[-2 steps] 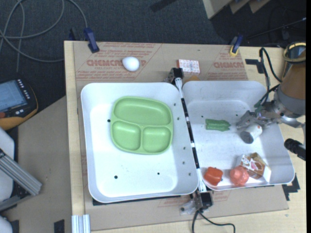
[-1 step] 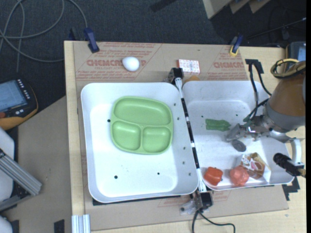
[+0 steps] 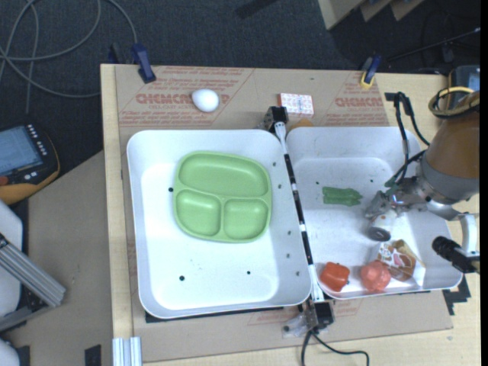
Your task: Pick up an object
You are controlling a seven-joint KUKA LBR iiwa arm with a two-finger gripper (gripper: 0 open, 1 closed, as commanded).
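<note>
Two red "CHEMCHAMP" prints [image 3: 172, 97] on cardboard backboard [image 3: 244, 82] behind bins.

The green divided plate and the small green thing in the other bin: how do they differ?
The green divided plate is large, pale, and lies alone in the left bin. The small green thing is darker, far smaller, and shares the right bin with other items, near the gripper. Both are green.

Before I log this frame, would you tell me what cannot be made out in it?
- Gripper, camera view: small and blurred, so the state of its grip is unreadable.
- Arm, camera view: cut off by the right edge.
- Patterned item in the right bin, camera view: too small to identify.
- Small round grey object under the gripper, camera view: too blurred to name.
</note>
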